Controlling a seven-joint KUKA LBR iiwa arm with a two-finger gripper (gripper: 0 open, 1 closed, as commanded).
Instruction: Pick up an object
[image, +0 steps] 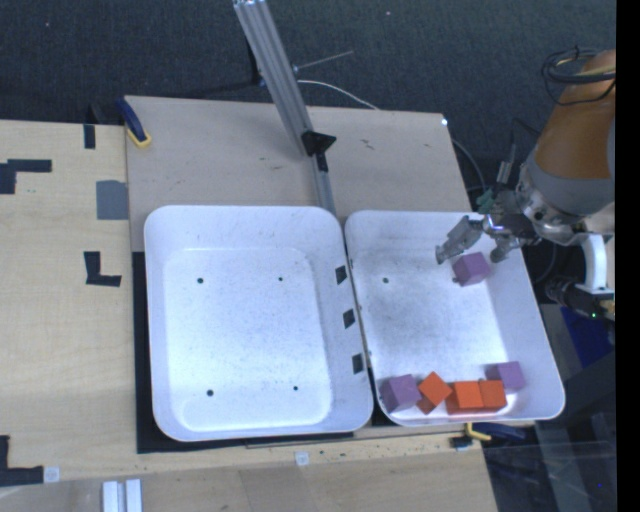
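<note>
My gripper (470, 252) hangs over the upper right part of the right bin (420, 300), reaching in from the right. A small purple block (471, 268) sits between its two grey fingertips, and the fingers are shut on it. The block looks raised off the bin floor. Along the bin's front edge lie a purple block (400, 392), an orange block (433, 390), a longer orange block (476, 397) and another purple block (510, 375).
The left bin (240, 320) stands beside the right one. A slanted metal rail (285, 85) runs from the top of the view down to the gap between the bins. Cables lie behind the right bin near the arm.
</note>
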